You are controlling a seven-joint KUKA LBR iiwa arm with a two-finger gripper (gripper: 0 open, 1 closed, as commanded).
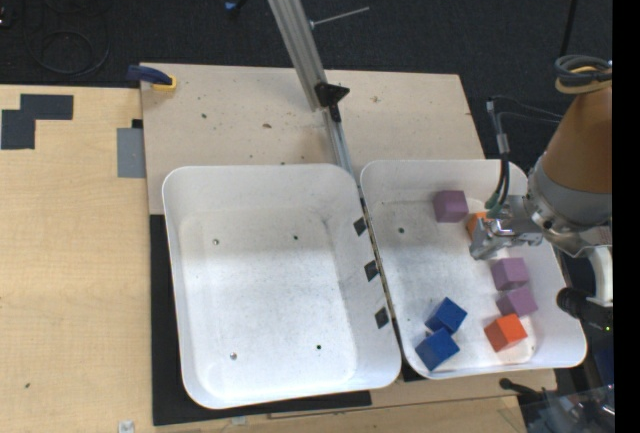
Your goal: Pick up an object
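My gripper (pixel 486 241) hangs low over the right bin (pixel 400 201), near its right side. A small orange object (pixel 474 221) peeks out just behind the gripper at its upper left and is mostly hidden by it. A purple block (pixel 450 205) lies up and to the left of the gripper. Two more purple blocks (pixel 510 272) (pixel 517 300) sit just below it. An orange block (pixel 506 331) rests near the bin's front right corner. Two blue blocks (pixel 447 315) (pixel 436 349) lie at the front left of that bin.
The left bin (pixel 200 221) stands beside the right one, with a divider carrying black clips (pixel 371 269) between them. A slanted aluminium bar (pixel 295 26) rises behind the bins. The arm's orange band (pixel 590 136) fills the right edge.
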